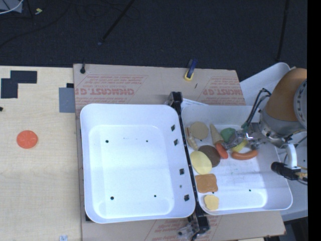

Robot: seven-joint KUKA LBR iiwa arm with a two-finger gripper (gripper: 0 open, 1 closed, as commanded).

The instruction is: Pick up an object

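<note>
The right bin (271, 197) holds several toy foods along its left and upper part. Among them are a tan round biscuit (199, 130), a green piece (228, 133), an orange carrot (221, 150), a brown disc (210, 154), a pale yellow round (200, 162), a brown toast slice (206, 183) and a small yellow piece (211, 202). A red sausage (244, 155) lies beside a yellow banana-like piece (239, 146). My gripper (244, 138) is low in the bin's upper right, directly over the yellow piece and the sausage, which it partly hides.
The left bin (90, 134) stands beside the right one, a black clip (175, 98) at their shared top corner. The arm (283, 104) comes in over the right bin's right rim. An orange disc (27, 139) lies on the wooden bench far left.
</note>
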